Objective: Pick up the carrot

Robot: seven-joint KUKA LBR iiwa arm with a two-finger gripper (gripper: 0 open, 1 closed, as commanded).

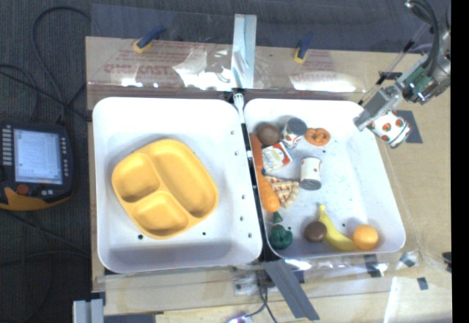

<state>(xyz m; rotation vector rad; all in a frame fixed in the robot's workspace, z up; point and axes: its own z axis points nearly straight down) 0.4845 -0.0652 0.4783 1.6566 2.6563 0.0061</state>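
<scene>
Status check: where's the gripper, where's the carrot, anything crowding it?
Gripper over right bin's far right rim, holding a spotted white cup. Carrot untouched along left wall. Waffle and carton crowd it.

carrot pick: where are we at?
Done: nothing visible; the carrot lies along the right bin's left wall. In hand: the gripper holds a white cup with red spots over the bin's upper right corner. Left: drop it, then grasp the carrot.

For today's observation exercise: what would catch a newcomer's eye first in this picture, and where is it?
The big yellow divided tray dominates the left bin. The right bin holds a crowd of small toy foods, with the carrot lying along its left wall and a banana and orange near the front. At upper right, the hand grips a white cup with red spots over the bin's corner.
</scene>
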